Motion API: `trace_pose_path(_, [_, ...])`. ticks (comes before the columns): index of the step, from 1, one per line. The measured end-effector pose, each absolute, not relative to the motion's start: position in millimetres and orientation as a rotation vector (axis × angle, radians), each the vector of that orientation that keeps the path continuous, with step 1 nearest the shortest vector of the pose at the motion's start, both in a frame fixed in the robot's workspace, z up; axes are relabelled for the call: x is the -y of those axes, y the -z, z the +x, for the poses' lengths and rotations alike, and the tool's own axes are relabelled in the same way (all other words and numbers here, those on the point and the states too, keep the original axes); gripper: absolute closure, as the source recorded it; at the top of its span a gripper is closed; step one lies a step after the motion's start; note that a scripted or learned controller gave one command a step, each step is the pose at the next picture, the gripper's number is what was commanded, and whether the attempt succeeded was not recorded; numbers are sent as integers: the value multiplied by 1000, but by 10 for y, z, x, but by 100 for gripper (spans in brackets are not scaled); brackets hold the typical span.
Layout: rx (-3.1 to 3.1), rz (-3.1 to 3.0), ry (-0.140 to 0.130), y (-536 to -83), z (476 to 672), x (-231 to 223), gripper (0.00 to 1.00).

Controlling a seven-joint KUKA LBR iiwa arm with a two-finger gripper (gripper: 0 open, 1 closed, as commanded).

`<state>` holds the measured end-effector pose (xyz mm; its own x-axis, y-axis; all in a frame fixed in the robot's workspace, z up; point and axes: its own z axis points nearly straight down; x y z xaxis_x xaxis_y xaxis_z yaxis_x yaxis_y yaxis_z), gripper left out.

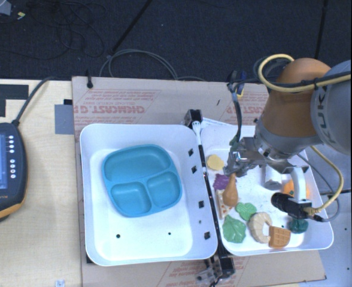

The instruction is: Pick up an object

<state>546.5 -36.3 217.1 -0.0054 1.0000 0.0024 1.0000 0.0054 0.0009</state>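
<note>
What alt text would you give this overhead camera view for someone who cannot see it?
A grey and orange robot arm reaches from the right, its tool low over a white bin of small toy foods. The white bin beside it holds a blue divided plate.

Left bin (92, 160): divided tray (141, 179) in centre. Right bin (319, 238): toy foods clustered along left wall and front edge (waffle piece (279, 237) at front). Teach pendant (1, 169) at bench's left edge.
</note>
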Motion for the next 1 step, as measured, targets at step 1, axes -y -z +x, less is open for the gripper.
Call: trace_pose_path(1, [2213, -2220, -9, -1853, 5071, 583, 100])
